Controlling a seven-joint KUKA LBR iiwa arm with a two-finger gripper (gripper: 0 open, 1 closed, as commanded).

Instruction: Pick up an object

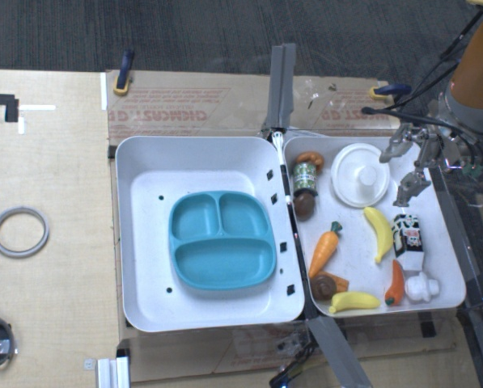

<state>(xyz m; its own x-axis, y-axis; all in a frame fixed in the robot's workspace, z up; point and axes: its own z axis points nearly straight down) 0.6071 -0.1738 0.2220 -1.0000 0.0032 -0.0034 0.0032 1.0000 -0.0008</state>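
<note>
Metal two-finger gripper (406, 165) is hovering with fingers spread and holding nothing, just right of the round white plastic lid (359, 175) lying in the right-hand shallow white bin (451, 249).

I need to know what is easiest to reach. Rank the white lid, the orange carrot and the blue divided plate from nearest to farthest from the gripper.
1. White lid, right bin, just left of the gripper.
2. Orange carrot, right bin, lower left of the gripper.
3. Blue divided plate, left bin, farthest.

Glossy plastic: blue tray (222, 241), bins (136, 241); matt wood bench (47, 136).
</note>
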